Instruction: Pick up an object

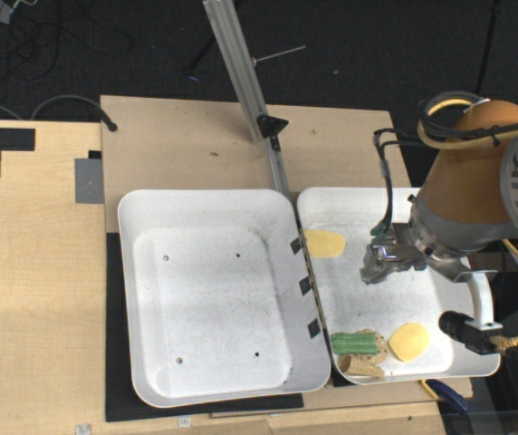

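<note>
Bench: two white bins (150,208)
Gripper (374,270): jaws' state unclear, honestly can't tell
Risk: yellow piece (325,244) sits beside jaws, could get missed

Dark floor (105,34) with loose cables (5,3); pale wooden bench (33,270); slanted aluminium rail (239,66)

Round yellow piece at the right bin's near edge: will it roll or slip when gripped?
The round yellow piece looks smooth and rounded, so it may slip from the fingers. It rests against the green object, which could limit rolling that way. Probably light.
</note>
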